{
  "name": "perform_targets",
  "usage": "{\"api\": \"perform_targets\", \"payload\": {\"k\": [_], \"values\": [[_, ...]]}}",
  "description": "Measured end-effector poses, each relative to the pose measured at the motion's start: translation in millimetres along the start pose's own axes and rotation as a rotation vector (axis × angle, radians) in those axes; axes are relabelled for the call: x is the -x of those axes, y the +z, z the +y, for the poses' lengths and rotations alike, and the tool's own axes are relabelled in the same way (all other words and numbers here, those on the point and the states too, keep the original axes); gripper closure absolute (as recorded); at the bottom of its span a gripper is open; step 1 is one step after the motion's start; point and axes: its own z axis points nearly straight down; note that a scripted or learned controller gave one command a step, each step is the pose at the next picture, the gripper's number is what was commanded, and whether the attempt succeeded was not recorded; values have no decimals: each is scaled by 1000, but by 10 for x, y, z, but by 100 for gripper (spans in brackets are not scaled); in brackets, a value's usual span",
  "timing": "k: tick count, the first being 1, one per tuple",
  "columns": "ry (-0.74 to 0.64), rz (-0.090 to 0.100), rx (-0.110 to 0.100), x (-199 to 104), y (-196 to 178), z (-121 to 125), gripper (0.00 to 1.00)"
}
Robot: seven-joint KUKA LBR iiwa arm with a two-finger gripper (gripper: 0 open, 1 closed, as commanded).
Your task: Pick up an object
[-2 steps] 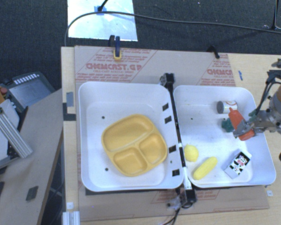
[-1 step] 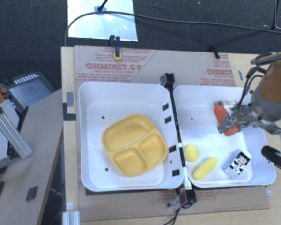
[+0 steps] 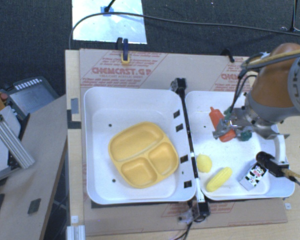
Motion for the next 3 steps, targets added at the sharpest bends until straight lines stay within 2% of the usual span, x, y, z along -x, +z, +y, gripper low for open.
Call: {"api": "perform_targets", "payload": {"k": [1,2,3], "values": [[0,1,-1,-588,41,71,100],[0,1,1,-1110,-123,178,100],[0,1,1,-1690,-124,373,100]]}}
